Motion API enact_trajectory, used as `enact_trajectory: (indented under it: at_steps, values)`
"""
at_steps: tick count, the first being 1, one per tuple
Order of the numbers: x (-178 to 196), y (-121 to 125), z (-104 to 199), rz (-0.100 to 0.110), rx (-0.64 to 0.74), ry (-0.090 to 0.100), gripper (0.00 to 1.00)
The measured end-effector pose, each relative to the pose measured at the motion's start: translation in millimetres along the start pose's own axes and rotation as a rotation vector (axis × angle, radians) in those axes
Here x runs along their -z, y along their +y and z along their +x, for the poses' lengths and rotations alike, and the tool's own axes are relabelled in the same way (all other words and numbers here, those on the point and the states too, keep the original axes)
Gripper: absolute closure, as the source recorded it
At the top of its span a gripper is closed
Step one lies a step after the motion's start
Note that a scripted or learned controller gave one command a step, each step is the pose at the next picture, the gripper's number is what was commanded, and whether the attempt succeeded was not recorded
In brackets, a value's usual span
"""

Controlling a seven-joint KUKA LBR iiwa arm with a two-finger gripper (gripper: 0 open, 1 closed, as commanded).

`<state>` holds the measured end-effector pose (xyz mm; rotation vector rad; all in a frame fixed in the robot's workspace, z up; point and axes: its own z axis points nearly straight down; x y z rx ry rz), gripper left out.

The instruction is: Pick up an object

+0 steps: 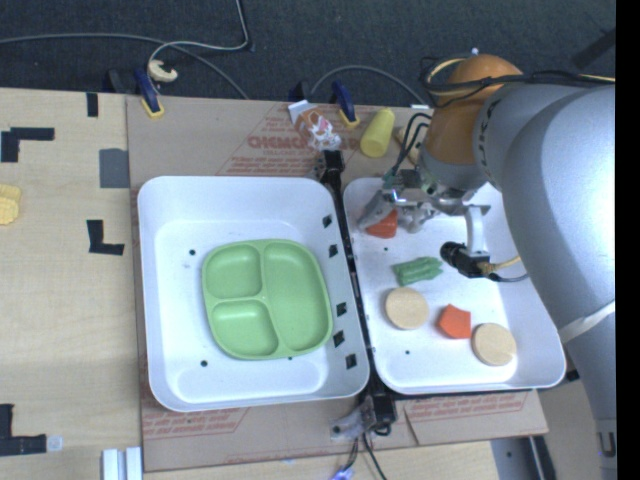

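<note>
glossy white plastic bins (pixel 160 218), matt green plate (pixel 266 298)

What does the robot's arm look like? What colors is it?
The arm is big, round and smooth, mostly shiny grey, with an orange band near the wrist. The tool at its end is small and made of grey metal with dark parts, and thin black cables run beside it.

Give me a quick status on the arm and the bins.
Gripper low in right bin, over an orange-red piece. Green piece close beside it. Nothing seen held. Green plate in left bin.
</note>
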<state>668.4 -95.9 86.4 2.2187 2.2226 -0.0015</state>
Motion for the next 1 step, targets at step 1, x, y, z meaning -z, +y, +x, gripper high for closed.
enact_trajectory:
  at_steps: [1]
  values:
    - [9.5, -0.3, 0.8, 0.002, 0.001, 0.000, 1.00]
